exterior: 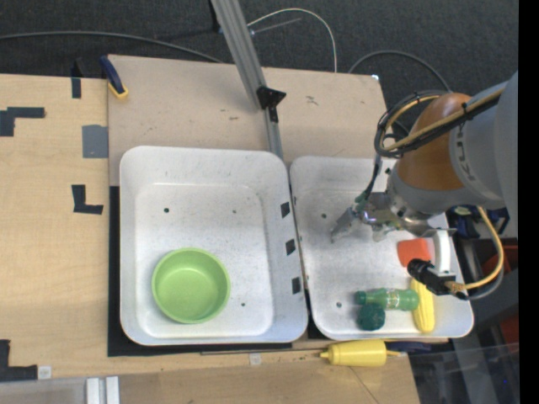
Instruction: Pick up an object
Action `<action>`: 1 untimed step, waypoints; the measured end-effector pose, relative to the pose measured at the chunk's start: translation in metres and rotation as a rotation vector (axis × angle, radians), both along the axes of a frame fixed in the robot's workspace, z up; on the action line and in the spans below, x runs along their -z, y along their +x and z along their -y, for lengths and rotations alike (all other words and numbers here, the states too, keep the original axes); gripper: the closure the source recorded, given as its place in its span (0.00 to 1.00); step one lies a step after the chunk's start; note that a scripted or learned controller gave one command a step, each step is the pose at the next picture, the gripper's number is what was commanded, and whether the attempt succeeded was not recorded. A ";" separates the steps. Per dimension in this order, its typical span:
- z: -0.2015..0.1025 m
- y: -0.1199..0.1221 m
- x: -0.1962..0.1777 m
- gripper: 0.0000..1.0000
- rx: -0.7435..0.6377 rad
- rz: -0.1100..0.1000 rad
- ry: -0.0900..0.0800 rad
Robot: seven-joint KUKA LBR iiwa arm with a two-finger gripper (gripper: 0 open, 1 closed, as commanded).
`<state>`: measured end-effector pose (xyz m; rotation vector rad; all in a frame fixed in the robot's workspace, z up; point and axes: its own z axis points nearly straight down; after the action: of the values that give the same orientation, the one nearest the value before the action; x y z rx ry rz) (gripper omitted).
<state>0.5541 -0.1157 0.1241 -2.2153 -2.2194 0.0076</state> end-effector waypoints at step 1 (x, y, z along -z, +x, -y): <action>0.000 0.000 0.036 0.00 0.000 0.007 -0.002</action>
<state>0.5541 -0.1155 0.0881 -2.2200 -2.2234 0.0027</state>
